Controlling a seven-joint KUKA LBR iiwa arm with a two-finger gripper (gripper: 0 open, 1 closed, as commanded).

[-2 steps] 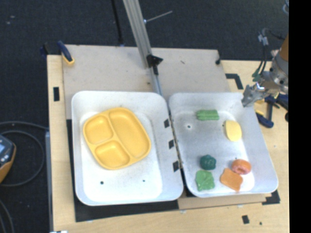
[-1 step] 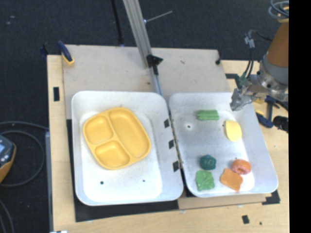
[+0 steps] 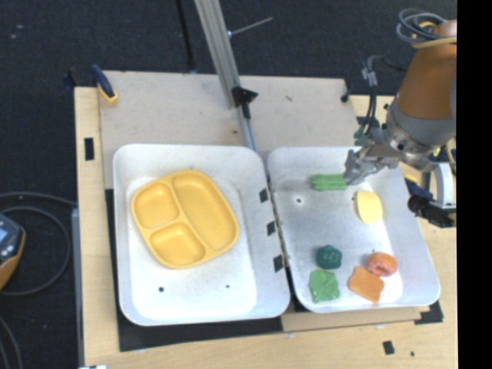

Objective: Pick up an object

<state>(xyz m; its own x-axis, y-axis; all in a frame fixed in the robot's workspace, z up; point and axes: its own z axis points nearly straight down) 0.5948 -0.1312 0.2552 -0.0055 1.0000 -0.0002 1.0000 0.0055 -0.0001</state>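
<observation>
Reaching in from the right, the grey arm with its orange band (image 3: pixel 427 75) is seen above the far part of the right bin (image 3: pixel 304 229). The gripper (image 3: pixel 355 167) is lowered at the right end of a green elongated piece (image 3: pixel 327 181), which lies flat on the bin floor near the far edge. The fingers are seen close at that end of the piece, but how far they are parted, and whether the piece is gripped between them, cannot be told at this slant.

Just to the right of the green piece, a pale yellow oval object (image 3: pixel 369 206) is seen on the bin floor. Nearer the front of the same bin, a dark green round object (image 3: pixel 329 257) is placed above a light green lumpy object (image 3: pixel 324 285). Beside these, an orange block (image 3: pixel 366 284) lies touching a reddish-orange round object (image 3: pixel 381 264).

In the left bin (image 3: pixel 138 298), a yellow divided tray (image 3: pixel 184 217) with three compartments is set at a tilt. Both bins are borne by the wooden surface (image 3: pixel 169 106).
</observation>
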